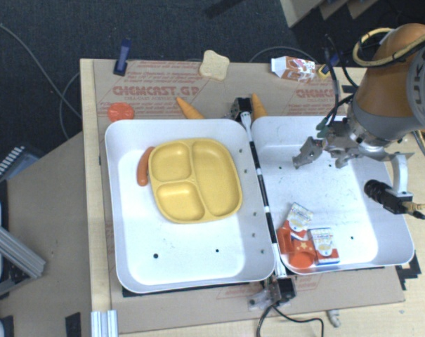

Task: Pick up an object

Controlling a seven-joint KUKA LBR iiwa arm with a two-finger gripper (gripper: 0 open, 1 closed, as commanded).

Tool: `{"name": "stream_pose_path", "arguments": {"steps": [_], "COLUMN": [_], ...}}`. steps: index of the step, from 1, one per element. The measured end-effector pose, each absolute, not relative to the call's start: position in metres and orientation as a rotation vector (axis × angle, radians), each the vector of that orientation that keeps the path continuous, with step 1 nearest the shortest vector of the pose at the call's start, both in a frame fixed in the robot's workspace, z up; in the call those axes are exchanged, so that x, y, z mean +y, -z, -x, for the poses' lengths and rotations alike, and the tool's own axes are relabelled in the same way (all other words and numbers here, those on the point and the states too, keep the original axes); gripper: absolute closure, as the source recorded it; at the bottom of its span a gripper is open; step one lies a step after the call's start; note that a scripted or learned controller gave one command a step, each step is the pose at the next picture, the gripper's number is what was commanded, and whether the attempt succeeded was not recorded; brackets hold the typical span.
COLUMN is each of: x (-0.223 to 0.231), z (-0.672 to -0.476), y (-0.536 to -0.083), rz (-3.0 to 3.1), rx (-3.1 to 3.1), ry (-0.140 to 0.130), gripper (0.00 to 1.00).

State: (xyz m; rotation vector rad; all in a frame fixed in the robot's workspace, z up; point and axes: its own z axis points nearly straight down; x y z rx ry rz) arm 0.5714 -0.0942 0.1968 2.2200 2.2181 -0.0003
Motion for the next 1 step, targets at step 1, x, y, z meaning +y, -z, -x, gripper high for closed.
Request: {"name": "stream_pose_path", "arguments": {"steps": [1], "x": [-0.0782], "z": [-0.5477], "y": [-0.1842], "rz": [-2.224], "rx": [2.223], "ry": [0.002], "gripper": [0.00]}}
